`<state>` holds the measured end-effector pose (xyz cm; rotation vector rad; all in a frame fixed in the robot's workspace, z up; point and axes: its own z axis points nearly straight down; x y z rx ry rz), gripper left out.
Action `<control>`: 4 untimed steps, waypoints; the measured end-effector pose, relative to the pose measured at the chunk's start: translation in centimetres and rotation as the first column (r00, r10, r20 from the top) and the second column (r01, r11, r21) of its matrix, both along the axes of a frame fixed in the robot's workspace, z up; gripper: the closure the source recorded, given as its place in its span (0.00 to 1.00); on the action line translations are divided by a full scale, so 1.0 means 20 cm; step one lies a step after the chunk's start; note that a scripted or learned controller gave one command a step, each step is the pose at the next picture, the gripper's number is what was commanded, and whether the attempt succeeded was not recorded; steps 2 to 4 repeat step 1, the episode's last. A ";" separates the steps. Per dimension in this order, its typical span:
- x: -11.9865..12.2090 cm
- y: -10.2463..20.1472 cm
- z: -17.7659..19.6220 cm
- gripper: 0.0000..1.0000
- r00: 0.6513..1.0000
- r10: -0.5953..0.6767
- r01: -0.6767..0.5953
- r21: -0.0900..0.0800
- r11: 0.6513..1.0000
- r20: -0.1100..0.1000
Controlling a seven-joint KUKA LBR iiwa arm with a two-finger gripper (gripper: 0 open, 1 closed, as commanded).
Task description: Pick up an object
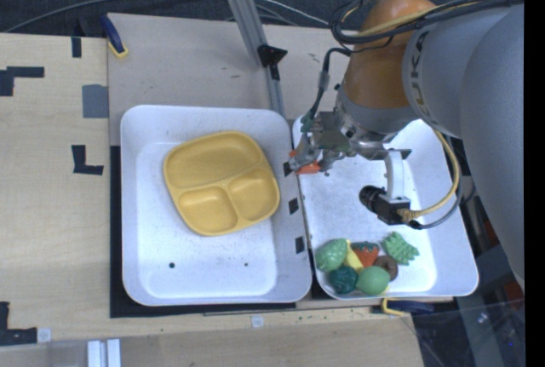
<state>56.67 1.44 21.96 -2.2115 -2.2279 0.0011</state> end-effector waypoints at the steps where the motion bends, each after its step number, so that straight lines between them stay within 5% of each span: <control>1: 0.01 0.26 -0.04 1.00 1.000 0.000 0.000 -0.001 1.000 -0.001; 4: 0.01 0.26 -0.04 1.00 1.000 0.000 0.000 -0.001 1.000 -0.001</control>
